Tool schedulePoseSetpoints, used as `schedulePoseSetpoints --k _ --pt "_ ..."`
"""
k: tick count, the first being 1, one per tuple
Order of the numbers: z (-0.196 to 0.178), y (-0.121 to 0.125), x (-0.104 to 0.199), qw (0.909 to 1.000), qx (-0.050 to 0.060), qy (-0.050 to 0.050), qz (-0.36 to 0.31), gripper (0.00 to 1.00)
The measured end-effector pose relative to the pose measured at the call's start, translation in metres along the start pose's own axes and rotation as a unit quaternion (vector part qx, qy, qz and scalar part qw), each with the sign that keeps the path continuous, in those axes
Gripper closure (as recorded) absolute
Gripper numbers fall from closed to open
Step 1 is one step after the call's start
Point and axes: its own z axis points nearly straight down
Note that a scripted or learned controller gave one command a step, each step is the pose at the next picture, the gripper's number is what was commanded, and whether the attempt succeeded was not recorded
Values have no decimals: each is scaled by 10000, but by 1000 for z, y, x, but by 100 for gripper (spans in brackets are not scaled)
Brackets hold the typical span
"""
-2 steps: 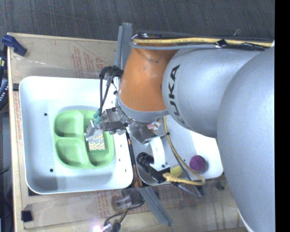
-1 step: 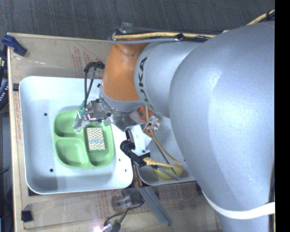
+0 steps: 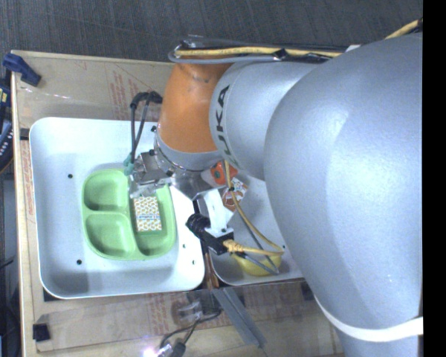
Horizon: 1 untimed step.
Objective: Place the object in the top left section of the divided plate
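green divided plate (image 3: 119,218) in left bin (image 3: 52,199); patterned object (image 3: 148,213) under gripper (image 3: 146,188); grip unclear.

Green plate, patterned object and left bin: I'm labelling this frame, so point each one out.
Green plate (image 3: 104,199): camera view, floor of its upper left section.
Patterned object (image 3: 148,214): camera view, middle of its top face.
Left bin (image 3: 56,162): camera view, bare white floor.

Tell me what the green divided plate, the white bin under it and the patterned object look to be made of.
Divided plate: likely moulded plastic, smooth light green with soft sheen and rounded section walls.
White bin: probably plastic too, glossy white with rounded corners.
Patterned object: a flat rectangle with a fine yellow-and-white print; material unclear, perhaps card or a sponge.
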Motion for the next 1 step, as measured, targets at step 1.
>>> schedulePoseSetpoints --k 1 --pt "-9 9 12 9878 -40 -6 -1559 100"
